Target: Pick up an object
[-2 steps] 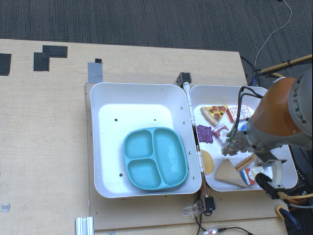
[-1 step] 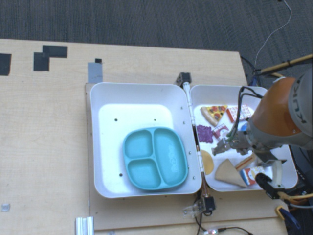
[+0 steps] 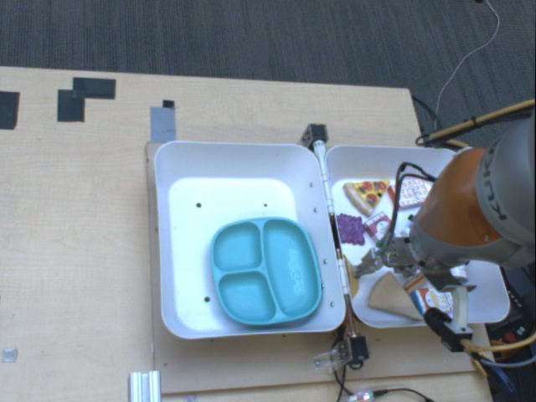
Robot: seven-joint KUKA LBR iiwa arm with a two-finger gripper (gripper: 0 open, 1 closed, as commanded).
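The gripper hangs low in the right bin, at about 8 o'clock in that bin, close to the wall between the two bins. I cannot tell if it is gripping anything, because the big grey and orange arm covers most of it from above. Just beside it, at about 5 o'clock from it, lies a tan wedge, and I cannot tell if they touch. At 12 o'clock from the gripper sits a pizza slice toy. A purple thing lies between the pizza slice toy and the gripper, a bit toward 11 o'clock. A small card with a red pattern rests at 1 o'clock. The left bin has a blue plate with three sections, sitting toward 5 o'clock in that bin.
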